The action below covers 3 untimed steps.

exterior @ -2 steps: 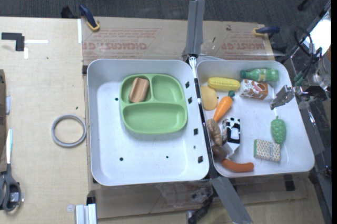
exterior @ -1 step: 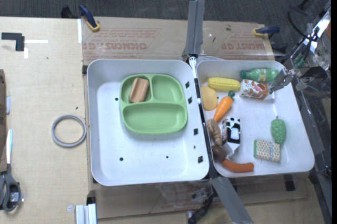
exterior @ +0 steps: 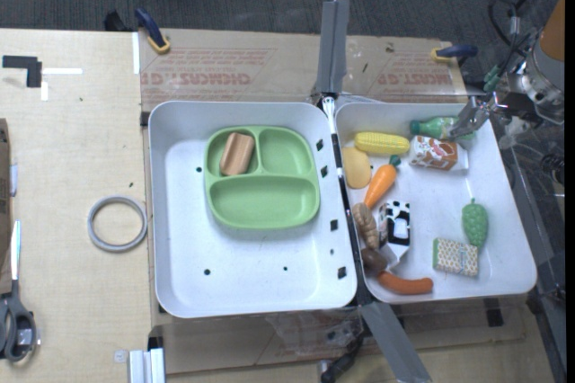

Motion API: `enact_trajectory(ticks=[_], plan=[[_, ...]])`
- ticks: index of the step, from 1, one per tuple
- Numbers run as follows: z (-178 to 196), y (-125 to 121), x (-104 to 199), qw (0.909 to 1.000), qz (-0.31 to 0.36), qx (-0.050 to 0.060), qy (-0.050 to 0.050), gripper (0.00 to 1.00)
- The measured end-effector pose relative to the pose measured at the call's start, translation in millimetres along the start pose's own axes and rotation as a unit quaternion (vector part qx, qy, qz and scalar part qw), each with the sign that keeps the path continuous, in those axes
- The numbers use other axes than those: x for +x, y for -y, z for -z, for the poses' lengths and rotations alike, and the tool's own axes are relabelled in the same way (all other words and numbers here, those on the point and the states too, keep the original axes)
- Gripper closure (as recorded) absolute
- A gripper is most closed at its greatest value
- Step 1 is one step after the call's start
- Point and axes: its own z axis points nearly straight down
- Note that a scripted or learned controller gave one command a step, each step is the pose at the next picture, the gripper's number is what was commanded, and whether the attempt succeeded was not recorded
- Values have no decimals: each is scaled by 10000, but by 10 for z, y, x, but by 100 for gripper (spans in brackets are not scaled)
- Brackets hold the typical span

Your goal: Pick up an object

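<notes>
Gripper (exterior: 469, 122), fingers slightly parted and holding nothing, sits at upper right of frame over the red-and-white snack pouch (exterior: 435, 154) in the right bin (exterior: 503, 192); pouch probably light, crinkly, slippery, so pinch mid-body.

R bin (exterior: 503, 278) crowded; L bin (exterior: 180, 264) roomy.

Even, diffuse overhead light. White bins (exterior: 180, 282) bright, mild glare on floors, soft short shadows under the green tray (exterior: 265, 210). Far floor dim. Focus fair at centre; arm (exterior: 548, 75) at right edge slightly blurred. Grainy overall.
</notes>
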Motion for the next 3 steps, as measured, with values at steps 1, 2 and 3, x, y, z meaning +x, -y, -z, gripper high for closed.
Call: enact_trajectory(ticks=[1, 2, 3], plan=[[-1206, 649, 471, 9996, 264, 13, -8, 0], [-1218, 734, 282, 9994, -348, 5, -10, 0], [-1416, 363, 659, 9921, 1257, -1, -5, 0]])
